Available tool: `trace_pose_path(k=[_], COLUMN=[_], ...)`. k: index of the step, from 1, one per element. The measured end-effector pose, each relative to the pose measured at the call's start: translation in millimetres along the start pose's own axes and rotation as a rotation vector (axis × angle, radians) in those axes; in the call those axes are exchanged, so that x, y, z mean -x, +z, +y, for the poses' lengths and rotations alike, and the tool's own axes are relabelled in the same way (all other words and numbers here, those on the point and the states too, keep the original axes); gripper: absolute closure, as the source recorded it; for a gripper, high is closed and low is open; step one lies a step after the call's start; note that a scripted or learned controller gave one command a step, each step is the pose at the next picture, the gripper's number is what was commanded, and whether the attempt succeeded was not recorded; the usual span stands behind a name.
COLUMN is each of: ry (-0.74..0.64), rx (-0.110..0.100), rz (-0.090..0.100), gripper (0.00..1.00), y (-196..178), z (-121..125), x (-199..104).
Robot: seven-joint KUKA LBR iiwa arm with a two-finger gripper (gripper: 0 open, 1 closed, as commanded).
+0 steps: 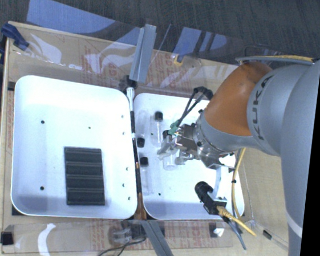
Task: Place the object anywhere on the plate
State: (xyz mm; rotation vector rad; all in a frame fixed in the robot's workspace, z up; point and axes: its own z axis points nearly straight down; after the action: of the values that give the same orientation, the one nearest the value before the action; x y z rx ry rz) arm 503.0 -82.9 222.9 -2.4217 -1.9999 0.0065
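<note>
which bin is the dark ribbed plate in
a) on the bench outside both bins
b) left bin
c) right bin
b: the dark ribbed plate lies flat on the floor of the left bin, toward its near edge, while the gripper works over the right bin.

The only writing I could make out was the brand name KUKA, in dark capitals on the grey arm (277, 103), running down its casing just beside the orange band (237, 102). Faint reddish print showed on the table (70, 57) behind the bins, too blurred to read.
</note>
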Motion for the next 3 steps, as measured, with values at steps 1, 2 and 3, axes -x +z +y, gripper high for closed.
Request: trace_pose_path(k=[1,2,3], ry=[-0.137,0.028,-0.16], rx=[0.0,-0.004,0.004], rz=[0.002,0.0,0.002], gripper=[1.0,1.0,1.0], y=[10.0,32.8,129.4], z=[7.6,-56.7,-65.7], x=[-103.8,-147.0,-206.4])
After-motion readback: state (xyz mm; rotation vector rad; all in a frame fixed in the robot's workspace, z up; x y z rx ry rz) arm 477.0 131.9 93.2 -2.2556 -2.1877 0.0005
